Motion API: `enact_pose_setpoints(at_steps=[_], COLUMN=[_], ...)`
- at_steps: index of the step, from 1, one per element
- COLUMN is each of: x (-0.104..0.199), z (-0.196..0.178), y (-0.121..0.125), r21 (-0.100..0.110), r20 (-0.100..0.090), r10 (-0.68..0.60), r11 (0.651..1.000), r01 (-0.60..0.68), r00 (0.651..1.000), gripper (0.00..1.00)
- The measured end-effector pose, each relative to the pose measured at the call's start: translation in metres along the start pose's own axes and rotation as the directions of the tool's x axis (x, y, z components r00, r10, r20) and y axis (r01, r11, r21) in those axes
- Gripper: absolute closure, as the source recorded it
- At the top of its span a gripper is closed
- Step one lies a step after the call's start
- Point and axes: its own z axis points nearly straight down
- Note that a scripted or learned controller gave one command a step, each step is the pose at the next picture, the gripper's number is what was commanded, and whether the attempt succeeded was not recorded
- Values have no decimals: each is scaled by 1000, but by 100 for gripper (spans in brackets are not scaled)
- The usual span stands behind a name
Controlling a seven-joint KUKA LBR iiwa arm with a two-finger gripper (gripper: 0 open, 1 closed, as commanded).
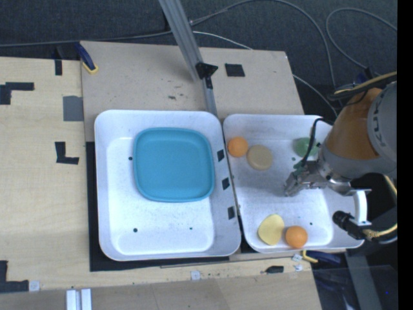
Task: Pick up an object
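Note:
My gripper (292, 187) hangs low over the middle of the right bin (279, 124), its dark fingers pointing down-left at bare bin floor. Nothing shows between the fingers. An orange ball (237, 147) lies at the bin's upper left, with a beige round disc (260, 157) beside it. A green object (301, 146) sits at the upper right, partly hidden behind the arm. A yellow piece (271, 229) and a second orange ball (296, 236) rest near the front edge.
The left bin (116, 237) holds a blue square plate (173, 163). A metal pole (187, 34) slants over the bench behind the bins. The arm's orange band (352, 131) and cables stand at the right.

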Motion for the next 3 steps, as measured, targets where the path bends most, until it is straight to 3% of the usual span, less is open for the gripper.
enact_pose_setpoints(at_steps=[1,2,3], x=[-3,-3,57], z=[-62,-96,-94], y=[1,1,-1], r21=[-6,-3,-1], r20=[2,1,-1], r10=[1,1,-4], r11=[1000,1000,1000], r01=[-1,-1,4], r00=[1000,1000,1000], gripper=[100,100,100])
